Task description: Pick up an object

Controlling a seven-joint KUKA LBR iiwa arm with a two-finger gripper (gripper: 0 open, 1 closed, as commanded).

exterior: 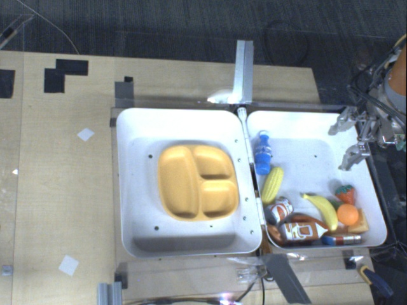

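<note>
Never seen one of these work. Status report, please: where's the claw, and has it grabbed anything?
Gripper open, holding nothing, over right bin's far right edge. Banana, orange, sauce bottle piled at near end, untouched. Yellow tray in left bin.

Tray in left bin, banana in right bin

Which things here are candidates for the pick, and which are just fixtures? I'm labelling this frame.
Candidates for picking:
blue water bottle
corn cob
small can
sauce bottle
banana
orange
strawberry
yellow divided tray

Fixtures:
left bin
right bin
gripper, at the right bin's far right edge
</note>
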